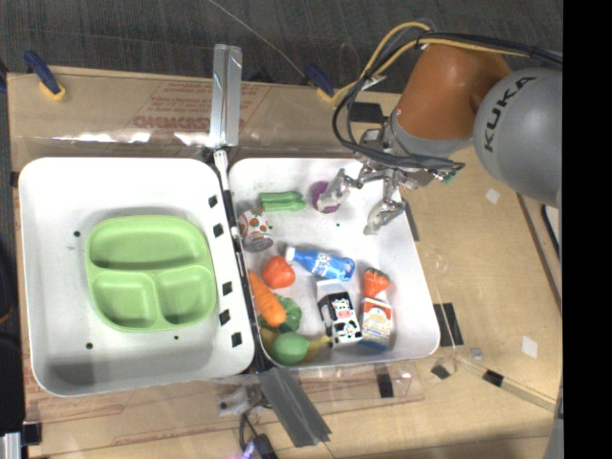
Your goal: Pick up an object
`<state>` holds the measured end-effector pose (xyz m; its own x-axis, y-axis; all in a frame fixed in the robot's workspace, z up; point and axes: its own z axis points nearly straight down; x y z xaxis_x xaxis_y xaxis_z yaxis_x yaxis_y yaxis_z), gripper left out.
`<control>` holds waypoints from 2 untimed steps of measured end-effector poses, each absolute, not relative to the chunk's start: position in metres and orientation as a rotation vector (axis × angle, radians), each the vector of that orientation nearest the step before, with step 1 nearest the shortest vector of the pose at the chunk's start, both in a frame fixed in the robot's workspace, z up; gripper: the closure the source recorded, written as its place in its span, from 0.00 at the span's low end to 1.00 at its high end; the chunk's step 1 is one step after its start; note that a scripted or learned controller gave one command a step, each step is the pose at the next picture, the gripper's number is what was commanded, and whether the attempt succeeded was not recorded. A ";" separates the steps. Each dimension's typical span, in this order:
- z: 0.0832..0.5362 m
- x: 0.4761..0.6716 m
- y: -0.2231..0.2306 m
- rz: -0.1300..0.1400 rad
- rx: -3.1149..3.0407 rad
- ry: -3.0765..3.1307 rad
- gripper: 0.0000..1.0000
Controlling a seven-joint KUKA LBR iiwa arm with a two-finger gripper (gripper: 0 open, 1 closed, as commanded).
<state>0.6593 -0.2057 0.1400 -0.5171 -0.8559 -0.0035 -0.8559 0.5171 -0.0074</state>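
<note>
Several toys are crowded in the right bin [411, 256] (purple toy [330, 194] nearest). Nothing is pinched by the gripper [368, 194], fingers spread above. A neighbour could be nudged, or the grasp missed.

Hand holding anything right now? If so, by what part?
Nothing held. The hand hangs open over the right bin's top end, beside a purple toy, with no object between its fingers.

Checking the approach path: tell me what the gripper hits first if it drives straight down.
Probably bare floor of the right bin. The gripper hangs open over its upper part, with the purple toy just beside one finger; depth is unclear.
</note>
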 end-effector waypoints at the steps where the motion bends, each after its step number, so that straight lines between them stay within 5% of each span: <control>1: 0.091 0.591 -0.159 0.005 -1.480 2.771 0.00; 2: 0.092 0.558 -0.127 0.002 -1.474 2.773 0.00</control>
<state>0.5578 -0.1270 0.0923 -0.5596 -0.8287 -0.0016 -0.8287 0.5596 0.0006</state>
